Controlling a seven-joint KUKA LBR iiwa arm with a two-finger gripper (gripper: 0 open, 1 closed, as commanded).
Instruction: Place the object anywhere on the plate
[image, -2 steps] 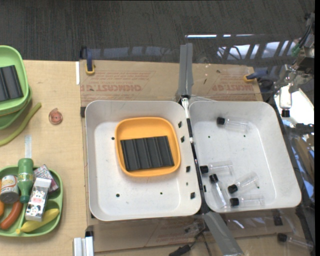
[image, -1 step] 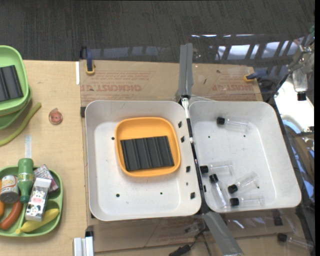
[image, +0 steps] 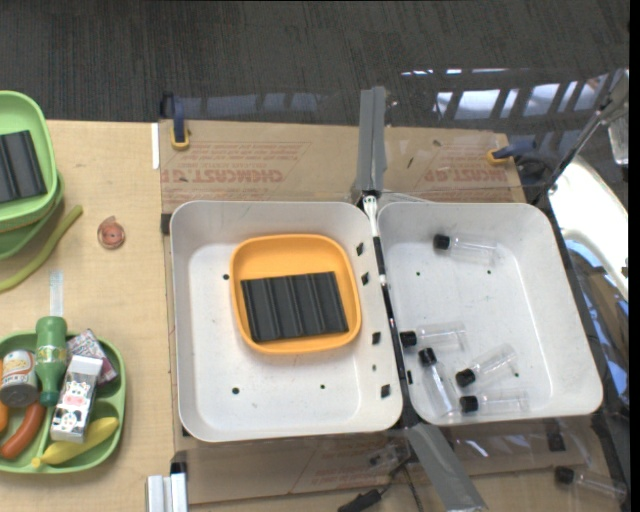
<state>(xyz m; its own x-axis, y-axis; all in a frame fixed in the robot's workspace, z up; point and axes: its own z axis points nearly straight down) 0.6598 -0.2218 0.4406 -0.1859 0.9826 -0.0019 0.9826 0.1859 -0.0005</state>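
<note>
Orange plate (image: 296, 262) (dark ribbed insert), white bins (image: 200, 330), clear black-capped vials (image: 462, 243)

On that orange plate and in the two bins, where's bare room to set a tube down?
The orange plate is mostly covered by a black ribbed insert; bare plate remains along its top edge. The left bin has open floor around the plate. The right bin is open mid-floor; capped tubes crowd its lower left.

White bins (image: 200, 420): two. Orange plate (image: 296, 254): one, with one dark ribbed insert (image: 295, 306). Clear vials with black caps (image: 462, 244): five, all in the right bin.
</note>
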